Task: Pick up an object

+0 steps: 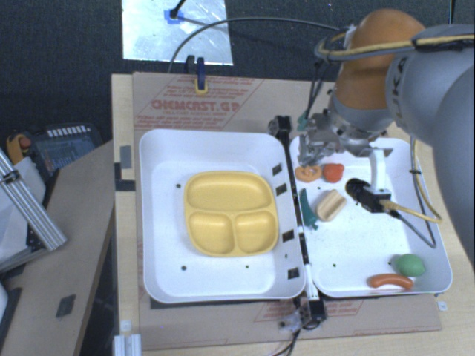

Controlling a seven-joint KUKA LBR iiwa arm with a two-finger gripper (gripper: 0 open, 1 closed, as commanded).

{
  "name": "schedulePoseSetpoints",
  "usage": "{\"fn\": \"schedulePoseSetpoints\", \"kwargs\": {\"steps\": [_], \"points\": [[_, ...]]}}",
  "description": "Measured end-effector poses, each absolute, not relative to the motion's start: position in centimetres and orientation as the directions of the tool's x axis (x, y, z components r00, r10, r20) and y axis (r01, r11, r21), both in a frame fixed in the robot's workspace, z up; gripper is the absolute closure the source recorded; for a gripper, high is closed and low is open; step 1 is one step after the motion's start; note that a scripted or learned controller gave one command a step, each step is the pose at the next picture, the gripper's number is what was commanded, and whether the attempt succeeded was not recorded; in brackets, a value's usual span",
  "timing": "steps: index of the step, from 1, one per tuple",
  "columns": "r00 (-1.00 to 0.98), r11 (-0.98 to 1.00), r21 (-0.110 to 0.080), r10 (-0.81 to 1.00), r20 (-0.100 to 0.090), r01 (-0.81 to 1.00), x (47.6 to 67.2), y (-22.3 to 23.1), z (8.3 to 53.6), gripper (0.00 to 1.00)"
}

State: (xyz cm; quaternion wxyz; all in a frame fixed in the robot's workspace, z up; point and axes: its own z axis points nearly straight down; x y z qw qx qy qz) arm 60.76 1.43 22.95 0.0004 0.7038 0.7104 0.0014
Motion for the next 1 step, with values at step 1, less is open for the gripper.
{"fn": "schedulePoseSetpoints", "kwargs": {"steps": [1], "points": [[-0.01, 0.01, 0.003, 1.0, 0.002, 1.0, 61.81, 7.23, 22.03, 1.0]]}}
